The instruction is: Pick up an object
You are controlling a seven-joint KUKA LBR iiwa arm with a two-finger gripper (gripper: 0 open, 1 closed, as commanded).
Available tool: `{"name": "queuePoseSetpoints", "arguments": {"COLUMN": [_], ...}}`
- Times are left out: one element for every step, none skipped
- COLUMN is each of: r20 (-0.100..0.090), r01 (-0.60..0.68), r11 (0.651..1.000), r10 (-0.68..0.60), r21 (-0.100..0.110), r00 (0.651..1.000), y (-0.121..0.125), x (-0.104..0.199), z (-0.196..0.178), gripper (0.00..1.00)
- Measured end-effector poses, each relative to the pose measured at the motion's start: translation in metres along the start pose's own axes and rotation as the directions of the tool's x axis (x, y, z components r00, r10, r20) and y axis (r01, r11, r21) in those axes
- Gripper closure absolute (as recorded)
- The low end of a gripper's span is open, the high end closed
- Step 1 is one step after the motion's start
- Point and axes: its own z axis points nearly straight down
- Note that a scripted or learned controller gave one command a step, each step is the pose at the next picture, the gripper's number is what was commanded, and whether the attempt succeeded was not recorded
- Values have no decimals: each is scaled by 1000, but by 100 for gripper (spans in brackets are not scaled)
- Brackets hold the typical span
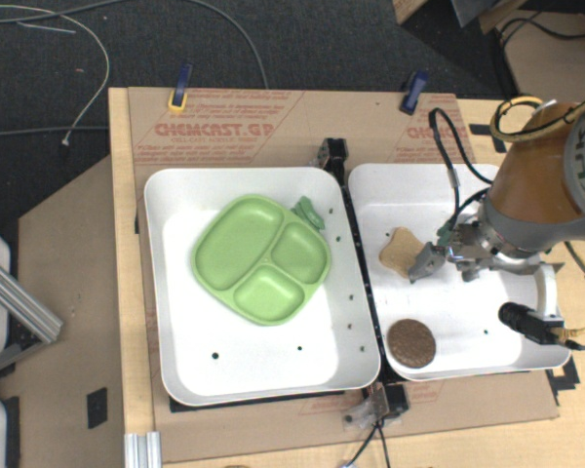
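Observation:
A tan, wedge-shaped piece (400, 250) lies in the middle left of the right bin (487, 188). A round brown disc (410, 342) rests near that bin's front left corner. My gripper (446, 266) hovers low in the right bin, just right of the tan piece. Its fingers are spread open, the left fingertip (423, 264) close beside the tan piece's edge, and nothing sits between them. A green divided plate (262, 258) fills the middle of the left bin (175, 339), and a small dark green item (310, 213) lies at the plate's upper right edge.
The bins sit side by side on a cardboard-covered bench (224, 125), split by a black divider (356, 252). The grey arm with its orange band (536, 174) reaches in over the right bin's right side. Bare floor shows at the right bin's front middle.

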Motion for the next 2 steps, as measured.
{"name": "queuePoseSetpoints", "arguments": {"r20": [0, 1], "r01": [0, 0], "r11": [1000, 1000], "r10": [0, 0], "r21": [-2, -9], "r00": [1000, 1000], "y": [0, 1], "x": [1, 1], "z": [53, 39], "gripper": [0, 100]}}
